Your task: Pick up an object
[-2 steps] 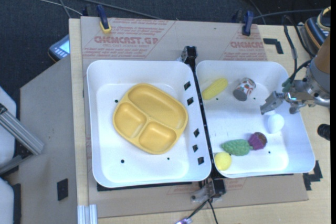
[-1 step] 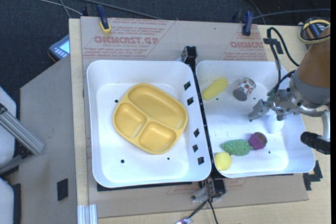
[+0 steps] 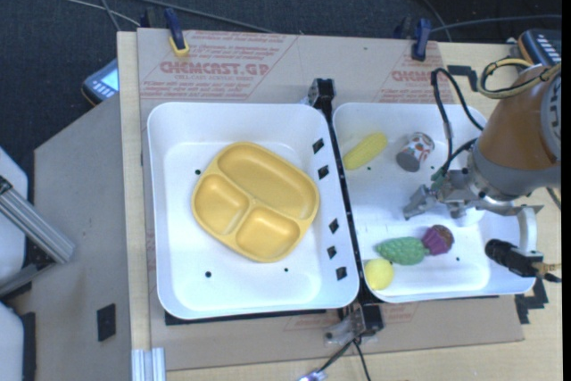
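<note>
Dark carpet and loose cables surround a bench topped with cardboard sheeting, on which two shallow white bins sit side by side, clipped at the far edge by blue clamps. From the overhead camera view, the left bin carries a yellow divided plate lying flat near its middle. The right bin holds the loose items: a yellow corn-like piece near the divider, a small grey-and-brown cup-like thing just beside it, a green knobbly vegetable, a purple piece touching the green one's right end, and a small yellow ball-like fruit at the near rim. The gripper hangs low over the middle of this bin, on bare floor between the cup-like thing and the green-and-purple pair; its fingers look splayed apart with nothing between them, though the slant and the wrist's bulk make this hard to confirm. The nearest candidates are the green vegetable and the purple piece just below it. To do the pick well, the jaws should straddle one item alone, so the green vegetable's free left end seems the safer target, approached across its narrow width, since closing near the purple piece risks nudging both away.
</note>
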Controlling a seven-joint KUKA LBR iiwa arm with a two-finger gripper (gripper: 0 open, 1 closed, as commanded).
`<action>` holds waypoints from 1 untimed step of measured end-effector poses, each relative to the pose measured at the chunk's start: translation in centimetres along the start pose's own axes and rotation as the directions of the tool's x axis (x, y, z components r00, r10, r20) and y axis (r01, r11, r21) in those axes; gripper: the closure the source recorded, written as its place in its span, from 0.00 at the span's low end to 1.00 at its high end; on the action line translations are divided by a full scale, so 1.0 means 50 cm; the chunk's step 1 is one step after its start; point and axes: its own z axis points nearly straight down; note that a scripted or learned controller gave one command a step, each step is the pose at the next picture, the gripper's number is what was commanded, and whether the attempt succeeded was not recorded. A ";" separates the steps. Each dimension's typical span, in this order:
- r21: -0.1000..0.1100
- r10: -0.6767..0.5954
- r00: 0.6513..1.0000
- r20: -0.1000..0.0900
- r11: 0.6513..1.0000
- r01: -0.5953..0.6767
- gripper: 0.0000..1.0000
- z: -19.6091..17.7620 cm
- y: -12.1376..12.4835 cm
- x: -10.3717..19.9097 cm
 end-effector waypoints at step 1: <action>-0.006 0.001 1.000 0.002 1.000 -0.001 1.00 -0.028 0.003 -0.002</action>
